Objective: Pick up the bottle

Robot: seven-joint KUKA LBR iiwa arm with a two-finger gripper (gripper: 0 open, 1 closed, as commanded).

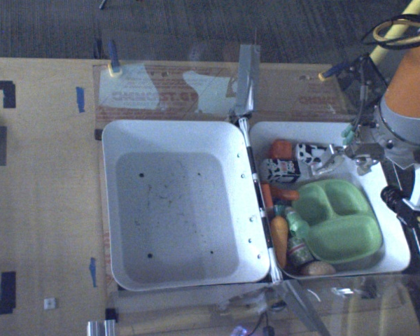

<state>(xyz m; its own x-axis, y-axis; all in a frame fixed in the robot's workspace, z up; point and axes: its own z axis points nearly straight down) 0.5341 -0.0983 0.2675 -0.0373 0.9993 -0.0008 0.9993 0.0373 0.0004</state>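
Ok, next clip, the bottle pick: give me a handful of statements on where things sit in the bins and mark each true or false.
1. The green tray lies in the right bin. True.
2. The bottle lies in the left bin. False: it is in the right bin, against the green tray's left edge.
3. The gripper is over the right bin's upper part, near the black and white carton. True.
4. The gripper is directly above the bottle. False: the bottle lies farther toward the bin's near edge, apart from the gripper.
5. The orange carrot-like item lies beside the wall between the bins. True.
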